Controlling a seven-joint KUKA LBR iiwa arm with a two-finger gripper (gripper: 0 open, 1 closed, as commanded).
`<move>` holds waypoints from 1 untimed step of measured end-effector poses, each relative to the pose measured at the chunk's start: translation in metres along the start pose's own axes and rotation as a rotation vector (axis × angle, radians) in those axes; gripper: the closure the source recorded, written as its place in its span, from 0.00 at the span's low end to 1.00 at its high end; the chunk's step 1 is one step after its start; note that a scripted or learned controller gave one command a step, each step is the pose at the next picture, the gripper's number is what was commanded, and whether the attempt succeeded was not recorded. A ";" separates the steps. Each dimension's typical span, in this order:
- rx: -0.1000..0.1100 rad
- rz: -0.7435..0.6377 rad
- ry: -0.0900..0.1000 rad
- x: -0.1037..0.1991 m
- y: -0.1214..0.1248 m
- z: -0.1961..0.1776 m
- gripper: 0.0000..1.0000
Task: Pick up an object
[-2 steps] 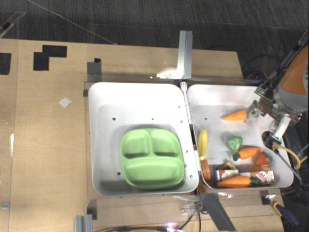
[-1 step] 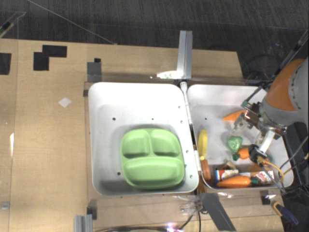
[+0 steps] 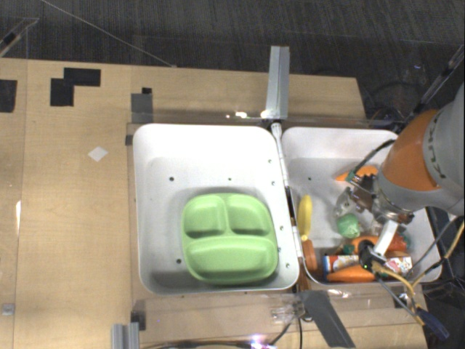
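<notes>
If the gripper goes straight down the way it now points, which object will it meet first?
Probably the small green object, which lies just under the gripper in the right bin. Depth is hard to judge from this slanted view, so it might land on bin floor beside it.

Arm (image 3: 429, 158) cut off by right edge; wrist hides part of right bin (image 3: 320, 147) contents; items under it (image 3: 356, 264) overlap, too cluttered to identify individually.
</notes>
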State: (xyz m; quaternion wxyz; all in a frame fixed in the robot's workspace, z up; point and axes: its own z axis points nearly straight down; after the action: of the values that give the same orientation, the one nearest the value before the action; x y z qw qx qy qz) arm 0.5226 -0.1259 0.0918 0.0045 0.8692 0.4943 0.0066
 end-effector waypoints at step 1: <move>0.011 0.117 -0.007 -0.049 0.017 -0.057 0.00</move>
State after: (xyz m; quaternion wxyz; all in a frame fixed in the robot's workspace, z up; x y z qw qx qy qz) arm 0.5106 -0.1767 0.1485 0.0010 0.8967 0.4427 0.0014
